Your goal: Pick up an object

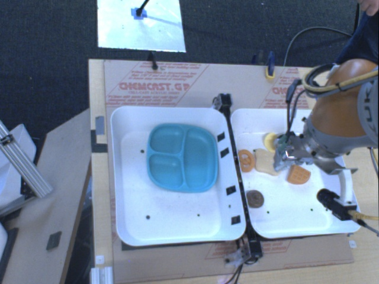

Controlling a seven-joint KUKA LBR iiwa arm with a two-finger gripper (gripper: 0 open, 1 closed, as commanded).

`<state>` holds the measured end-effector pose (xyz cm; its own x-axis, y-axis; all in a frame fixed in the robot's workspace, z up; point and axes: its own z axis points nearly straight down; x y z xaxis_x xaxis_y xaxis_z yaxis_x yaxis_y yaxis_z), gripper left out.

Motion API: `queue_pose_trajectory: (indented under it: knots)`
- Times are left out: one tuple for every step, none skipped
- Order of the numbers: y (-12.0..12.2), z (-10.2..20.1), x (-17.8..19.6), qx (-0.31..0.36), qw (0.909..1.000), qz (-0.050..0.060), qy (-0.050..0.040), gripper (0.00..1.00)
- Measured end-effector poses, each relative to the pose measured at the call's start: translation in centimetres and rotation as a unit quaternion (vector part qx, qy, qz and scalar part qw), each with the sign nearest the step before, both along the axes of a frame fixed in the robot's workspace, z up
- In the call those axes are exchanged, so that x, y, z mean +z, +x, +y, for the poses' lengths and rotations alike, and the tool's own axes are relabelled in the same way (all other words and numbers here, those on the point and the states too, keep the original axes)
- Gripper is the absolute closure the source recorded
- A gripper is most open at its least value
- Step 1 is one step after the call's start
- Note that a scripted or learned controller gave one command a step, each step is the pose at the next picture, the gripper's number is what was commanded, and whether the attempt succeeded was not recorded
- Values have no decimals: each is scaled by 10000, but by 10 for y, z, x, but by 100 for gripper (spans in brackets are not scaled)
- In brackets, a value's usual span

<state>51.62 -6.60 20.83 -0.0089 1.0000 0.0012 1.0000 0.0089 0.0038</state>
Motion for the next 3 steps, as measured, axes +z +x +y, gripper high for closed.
queue_pose_trajectory:
  knots:
    - [22, 55, 8, 11, 10000, 1, 6, 100]
    - [49, 107, 2, 12, 10000, 4, 6, 100]
    - [83, 152, 16, 7, 10000, -8, 7, 100]
